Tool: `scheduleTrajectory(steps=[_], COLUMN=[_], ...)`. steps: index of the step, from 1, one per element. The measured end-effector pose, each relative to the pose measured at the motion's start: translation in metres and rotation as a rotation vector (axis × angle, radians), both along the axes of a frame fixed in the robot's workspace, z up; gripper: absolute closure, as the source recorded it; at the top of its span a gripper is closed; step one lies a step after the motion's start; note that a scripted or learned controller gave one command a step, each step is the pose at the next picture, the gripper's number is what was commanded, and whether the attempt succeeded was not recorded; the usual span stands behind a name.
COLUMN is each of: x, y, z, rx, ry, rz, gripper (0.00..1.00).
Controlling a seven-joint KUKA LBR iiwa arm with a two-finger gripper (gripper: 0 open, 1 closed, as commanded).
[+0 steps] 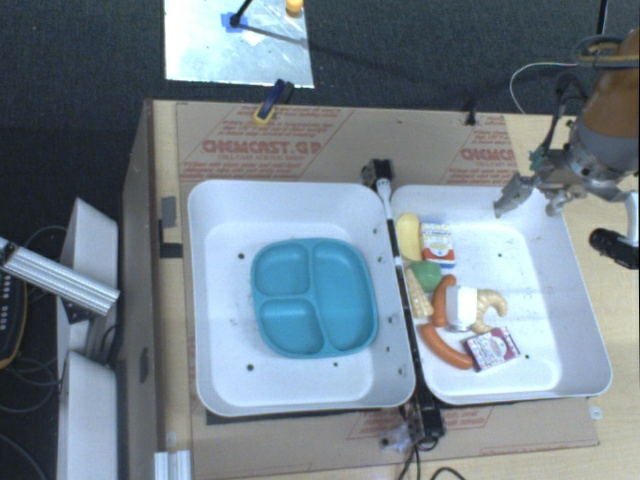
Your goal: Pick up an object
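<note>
Camera view, 2 white bins (225, 218), 1 blue tray (313, 297), 2 sausages (446, 349); end effector (535, 196) spread wide, empty

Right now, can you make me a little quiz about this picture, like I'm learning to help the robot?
1. True or false: the blue divided plate lies in the left bin.
2. Which bin holds the toy food: A left, B right?
3. Fill in: the hot dog lies beside a small red ____.

Key: 1 true; 2 B; 3 packet.
</note>
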State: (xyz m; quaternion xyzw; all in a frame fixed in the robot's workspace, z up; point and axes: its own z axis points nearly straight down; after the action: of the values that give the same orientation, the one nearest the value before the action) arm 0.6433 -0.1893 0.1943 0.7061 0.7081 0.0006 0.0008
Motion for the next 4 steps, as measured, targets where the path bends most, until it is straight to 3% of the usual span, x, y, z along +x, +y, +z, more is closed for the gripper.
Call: scheduleTrajectory(steps=[1,2,4], x=[-0.059,-0.109,-0.146], y=[0.078,0.098,0.098], z=[-0.094,-0.108,-0.108], rx=[-0.007,-0.012,-0.009], ry=[-0.003,-0.008,-0.008], rz=[-0.004,-0.008,-0.007], gripper=[0.0,0.0,0.0])
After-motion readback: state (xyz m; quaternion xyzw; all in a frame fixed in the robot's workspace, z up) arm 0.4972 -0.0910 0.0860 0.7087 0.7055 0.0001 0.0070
